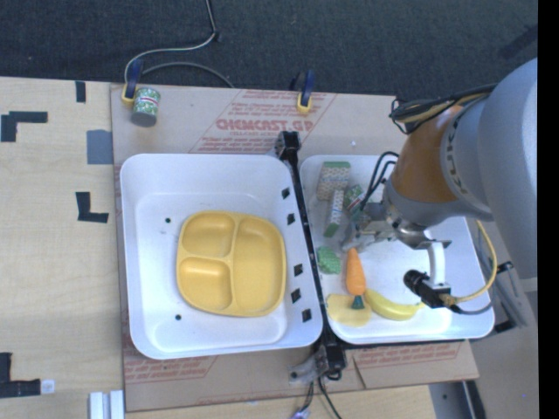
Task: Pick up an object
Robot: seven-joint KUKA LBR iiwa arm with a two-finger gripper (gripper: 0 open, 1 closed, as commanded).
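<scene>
Where the pincer (365, 230) is reaching down into the right bin (472, 326), you are looking at a small heap of toys lying close around it. The carrot (355, 271) is lying just below the pincer, orange body pointing up toward it and green tip pointing away. The banana (390, 305) is lying a little further below and slightly to the right, curving along the near side of the bin and touching the pale yellow piece (342, 312) beside the carrot's tip. A small green piece (328, 259) is sitting just left of and below the pincer. A speckled block (333, 176) is lying above and to the left of it, near the far wall, with a slim grey-green packet (335, 212) leaning just left of the pincer. Whether the pincer is released or clenched, I cannot tell, because wrist and cables are covering it. Well to the left, a yellow divided plate (231, 263) is resting in the left bin (144, 190). Beyond that, a small can (145, 105) is standing on the cardboard (253, 120).
</scene>
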